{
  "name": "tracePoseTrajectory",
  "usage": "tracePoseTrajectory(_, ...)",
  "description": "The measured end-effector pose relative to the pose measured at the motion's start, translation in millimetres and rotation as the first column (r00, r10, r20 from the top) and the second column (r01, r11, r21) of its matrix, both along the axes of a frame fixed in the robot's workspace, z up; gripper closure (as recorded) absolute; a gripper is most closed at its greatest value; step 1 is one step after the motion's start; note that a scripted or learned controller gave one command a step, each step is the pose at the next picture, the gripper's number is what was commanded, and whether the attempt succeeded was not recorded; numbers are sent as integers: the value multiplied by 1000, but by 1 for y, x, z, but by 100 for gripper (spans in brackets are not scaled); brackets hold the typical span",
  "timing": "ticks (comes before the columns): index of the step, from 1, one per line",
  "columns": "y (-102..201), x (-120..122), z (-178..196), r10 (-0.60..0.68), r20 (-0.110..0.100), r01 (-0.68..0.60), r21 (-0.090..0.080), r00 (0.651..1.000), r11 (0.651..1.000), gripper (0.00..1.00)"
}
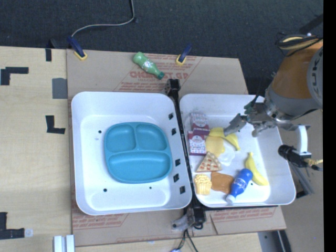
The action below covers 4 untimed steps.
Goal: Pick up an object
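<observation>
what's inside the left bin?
The left bin holds one blue divided plate, lying flat with nothing in its three compartments. Whatever is under the plate is covered.

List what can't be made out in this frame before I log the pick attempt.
- Gripper: camera view, too small and blurred to tell whether anything is held.
- Arm: camera view, cut off by the right edge.
- Yellow piece under the gripper: camera view, its outline blurs into the white thing beside it.
- Carton label: camera view, too small to read.
- Green bottle on the cardboard: camera view, label too small.
</observation>
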<state>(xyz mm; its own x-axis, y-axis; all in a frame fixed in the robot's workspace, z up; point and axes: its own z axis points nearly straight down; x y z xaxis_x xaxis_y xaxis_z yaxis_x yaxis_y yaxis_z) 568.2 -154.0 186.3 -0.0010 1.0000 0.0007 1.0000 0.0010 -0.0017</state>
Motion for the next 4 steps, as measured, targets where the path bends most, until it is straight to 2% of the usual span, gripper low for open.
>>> tracePoseTrajectory(1,16,54,-51,0,-1,0,0,1000,1000,0)
tracePoseTrajectory(2,28,54,-83,-1,18,1,-4,1000,1000,0)
tracePoseTrajectory(3,27,53,-75,0,17,0,-7,1000,1000,100)
tracePoseTrajectory(4,26,53,-75,-1,16,1,-8,1000,1000,0)
